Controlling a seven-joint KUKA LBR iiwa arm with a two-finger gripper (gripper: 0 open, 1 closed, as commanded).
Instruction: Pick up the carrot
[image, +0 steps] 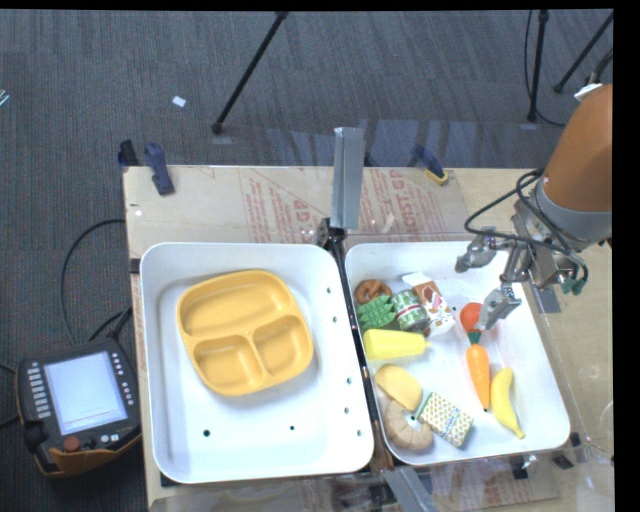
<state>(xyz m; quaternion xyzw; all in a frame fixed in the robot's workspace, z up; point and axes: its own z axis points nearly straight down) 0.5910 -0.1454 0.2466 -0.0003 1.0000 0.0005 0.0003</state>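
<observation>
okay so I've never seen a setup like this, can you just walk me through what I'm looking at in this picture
One camera looks down at a slant on a bench with two shallow white bins. The grey and orange shape at the right is a robot arm; its gripper, a two-finger claw, hangs over the right bin. That bin holds toy food: a carrot just below the gripper, a banana beside it, a tomato, corn, bread and small boxes. The left bin holds a yellow tray. Nothing is gripped; the carrot lies in the bin.
</observation>
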